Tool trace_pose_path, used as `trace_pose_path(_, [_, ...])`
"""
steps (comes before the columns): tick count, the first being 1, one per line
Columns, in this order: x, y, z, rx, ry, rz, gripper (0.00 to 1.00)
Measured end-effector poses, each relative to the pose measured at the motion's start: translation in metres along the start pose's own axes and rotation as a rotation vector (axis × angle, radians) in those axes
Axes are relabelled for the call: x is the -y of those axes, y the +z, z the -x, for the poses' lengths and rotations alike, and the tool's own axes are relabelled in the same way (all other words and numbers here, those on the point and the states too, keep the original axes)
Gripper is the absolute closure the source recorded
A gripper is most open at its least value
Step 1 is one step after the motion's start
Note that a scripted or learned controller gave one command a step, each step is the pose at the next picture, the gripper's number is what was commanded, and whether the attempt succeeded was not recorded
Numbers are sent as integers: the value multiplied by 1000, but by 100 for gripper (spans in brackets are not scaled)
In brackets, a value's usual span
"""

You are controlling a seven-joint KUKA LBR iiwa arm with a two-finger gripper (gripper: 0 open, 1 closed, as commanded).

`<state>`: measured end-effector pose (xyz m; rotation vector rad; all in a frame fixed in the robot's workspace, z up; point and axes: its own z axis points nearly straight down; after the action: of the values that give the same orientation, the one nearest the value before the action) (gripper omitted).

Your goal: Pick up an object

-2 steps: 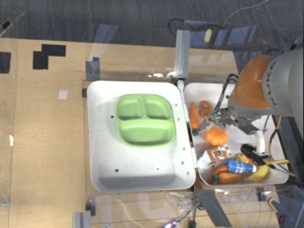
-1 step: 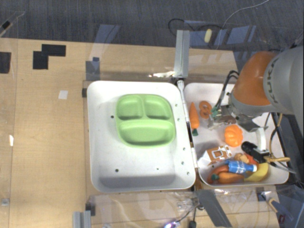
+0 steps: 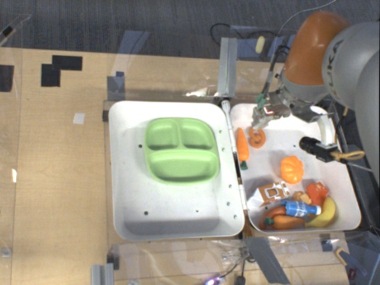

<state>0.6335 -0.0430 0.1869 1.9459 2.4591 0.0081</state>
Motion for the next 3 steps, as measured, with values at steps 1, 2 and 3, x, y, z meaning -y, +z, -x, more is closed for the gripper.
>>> trace_pose_path(1, [-28, -28, -9, 0, 114, -1, 100])
trace_pose_path(2, [40, -43, 10, 0, -170, -1, 100])
trace_pose_path(3, [40, -43, 10, 0, -170, -1, 0])
